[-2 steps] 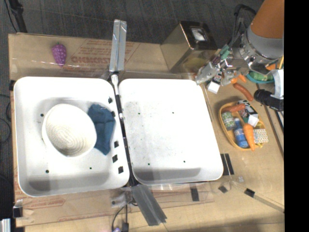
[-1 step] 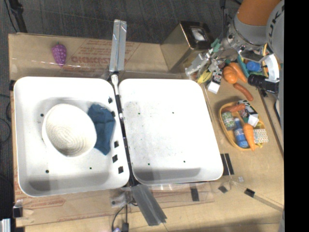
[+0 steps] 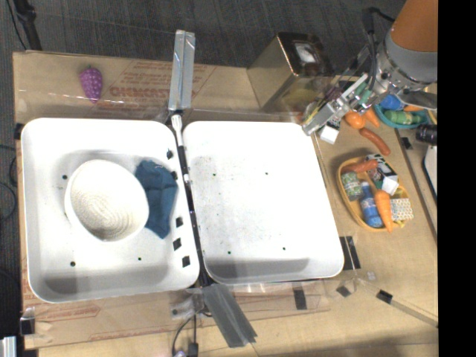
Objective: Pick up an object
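Observation:
In the left bin (image 3: 44, 274) lie a white, round, woven dome-shaped object (image 3: 108, 199) and, touching its right side, a crumpled blue cloth (image 3: 158, 195). My gripper (image 3: 329, 117) hangs at the far right corner of the right bin (image 3: 253, 266), just outside its rim and tilted down toward the left. It is far from both objects. The grey arm with its orange band (image 3: 416, 13) comes in from the upper right.
A purple grape-like toy (image 3: 91, 82) lies on the cardboard behind the left bin. Right of the bins are a yellow basket of small toys (image 3: 372, 192), an orange carrot toy (image 3: 368, 132) and a teal dish (image 3: 394, 114). A brown box (image 3: 294, 62) stands behind the right bin.

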Tool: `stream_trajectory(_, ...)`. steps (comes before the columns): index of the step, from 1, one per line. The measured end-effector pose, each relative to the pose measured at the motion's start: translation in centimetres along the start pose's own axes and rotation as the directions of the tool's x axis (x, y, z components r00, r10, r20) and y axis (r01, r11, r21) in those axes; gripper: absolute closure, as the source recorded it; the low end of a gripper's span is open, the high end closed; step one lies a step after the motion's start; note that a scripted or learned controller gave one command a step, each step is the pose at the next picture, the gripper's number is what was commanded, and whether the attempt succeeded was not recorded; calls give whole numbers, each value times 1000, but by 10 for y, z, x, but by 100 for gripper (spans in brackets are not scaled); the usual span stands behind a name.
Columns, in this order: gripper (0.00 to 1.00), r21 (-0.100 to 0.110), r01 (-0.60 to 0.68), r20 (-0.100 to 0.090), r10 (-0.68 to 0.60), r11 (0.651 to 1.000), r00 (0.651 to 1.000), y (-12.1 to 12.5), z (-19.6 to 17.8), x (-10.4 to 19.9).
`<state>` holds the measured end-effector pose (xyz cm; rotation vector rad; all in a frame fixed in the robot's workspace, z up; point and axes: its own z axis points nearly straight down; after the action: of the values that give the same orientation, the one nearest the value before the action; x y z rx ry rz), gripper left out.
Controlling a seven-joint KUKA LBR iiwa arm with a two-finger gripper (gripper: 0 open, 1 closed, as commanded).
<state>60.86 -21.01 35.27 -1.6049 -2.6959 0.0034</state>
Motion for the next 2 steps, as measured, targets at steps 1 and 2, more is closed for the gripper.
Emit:
stream_trajectory(1,0,-2,-351,2,351,936,936,19,-51,-11)
stream_trajectory(2,0,-2,-782,0,782,623,623,43,-88,-23)
